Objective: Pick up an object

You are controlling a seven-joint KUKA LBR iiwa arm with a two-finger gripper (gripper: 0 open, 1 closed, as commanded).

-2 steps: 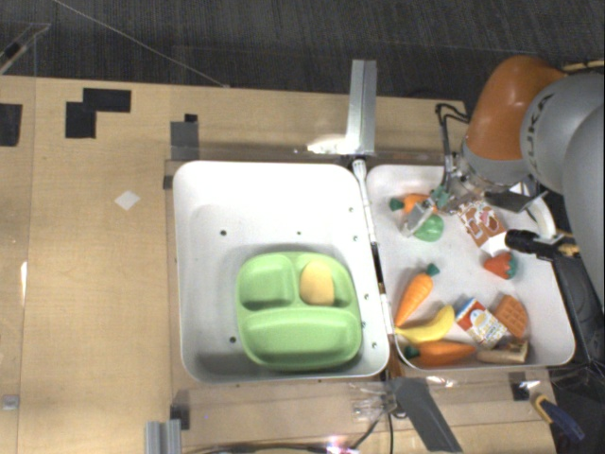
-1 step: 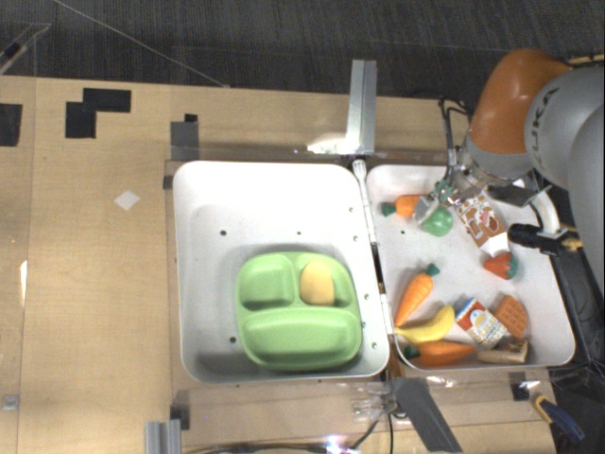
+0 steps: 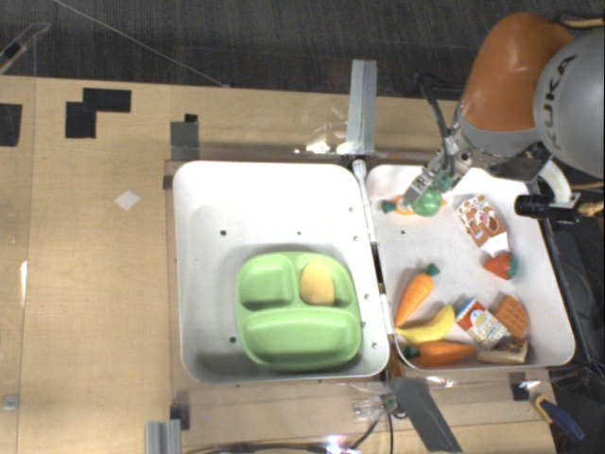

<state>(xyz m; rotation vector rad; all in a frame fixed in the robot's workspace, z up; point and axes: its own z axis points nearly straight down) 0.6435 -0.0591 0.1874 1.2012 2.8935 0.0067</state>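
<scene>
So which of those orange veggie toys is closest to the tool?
The small carrot with the green top, right at the tool. The bigger carrot lies lower down by the banana.

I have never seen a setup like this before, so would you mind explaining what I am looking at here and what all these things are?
This is one picture from a fixed camera above a workbench, looking down at a slant. The grey and orange shape at the upper right is a robot arm; its gripper, a two-finger hand, reaches down into the right bin. Its tip is right at a small green toy near that bin's far left corner; I cannot tell whether the toy is held.

The right bin also holds toy food: a carrot, a banana, a strawberry and some small printed boxes.

The left bin holds a green divided tray with a yellow, egg-like object in its upper right compartment.

The program's job is to pick up an object.
</scene>
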